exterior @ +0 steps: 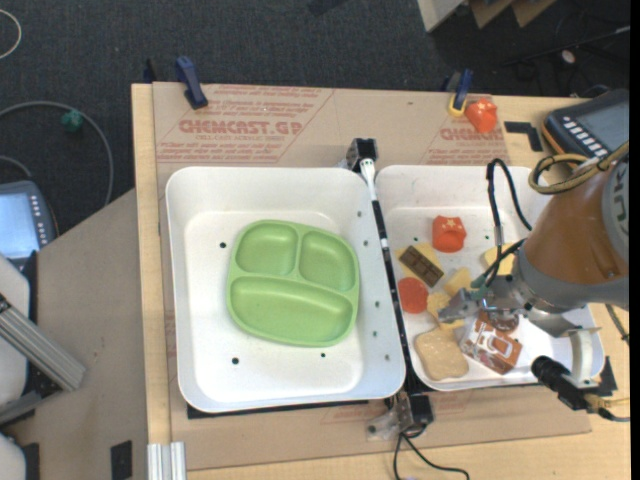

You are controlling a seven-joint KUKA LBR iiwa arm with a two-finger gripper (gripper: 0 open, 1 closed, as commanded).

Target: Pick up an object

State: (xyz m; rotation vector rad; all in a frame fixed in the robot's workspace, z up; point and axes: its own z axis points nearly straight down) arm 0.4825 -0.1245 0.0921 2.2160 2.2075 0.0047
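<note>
Gripper (478, 313) hangs low in the right bin (420, 183), directly above a clear wrapped packet (492, 346); finger spread I cannot tell from here.

2 white bins (190, 268), 1 green plate (293, 283), 2 red items (448, 233).

Broad orange band (585, 230) wrapped round a fat, rounded link. Below it a grey wrist section (560, 290), smooth and cylindrical. Black cable (494, 200) looped up alongside the orange part, thin and glossy. White curved bracket (590, 353) beneath the grey section. Small metallic gripper (468, 304) at the tip, silver-grey, details too small to make out.
</note>
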